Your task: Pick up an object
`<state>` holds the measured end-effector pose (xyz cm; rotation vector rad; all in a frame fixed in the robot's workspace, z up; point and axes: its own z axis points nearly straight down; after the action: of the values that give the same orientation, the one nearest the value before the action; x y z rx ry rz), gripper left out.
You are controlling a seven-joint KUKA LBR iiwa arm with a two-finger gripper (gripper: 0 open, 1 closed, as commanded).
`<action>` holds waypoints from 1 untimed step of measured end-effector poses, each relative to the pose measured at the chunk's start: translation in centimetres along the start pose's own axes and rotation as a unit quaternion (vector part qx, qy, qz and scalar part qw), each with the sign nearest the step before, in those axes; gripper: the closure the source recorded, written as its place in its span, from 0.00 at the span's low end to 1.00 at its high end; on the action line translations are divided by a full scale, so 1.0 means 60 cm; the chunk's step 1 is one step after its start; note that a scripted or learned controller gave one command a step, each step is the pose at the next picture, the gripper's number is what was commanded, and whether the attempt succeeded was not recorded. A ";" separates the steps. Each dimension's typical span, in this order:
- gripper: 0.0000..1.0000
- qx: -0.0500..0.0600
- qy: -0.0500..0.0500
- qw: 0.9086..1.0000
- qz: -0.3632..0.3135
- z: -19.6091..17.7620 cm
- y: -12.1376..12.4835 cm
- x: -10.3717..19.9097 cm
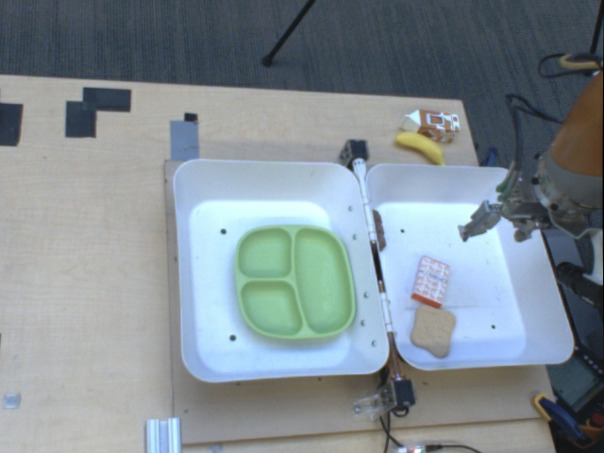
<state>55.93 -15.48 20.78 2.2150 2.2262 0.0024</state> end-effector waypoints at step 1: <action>0.00 0.001 0.000 1.000 0.002 0.164 -0.107 0.003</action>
<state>49.53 -15.31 10.94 2.2201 2.2243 -0.0002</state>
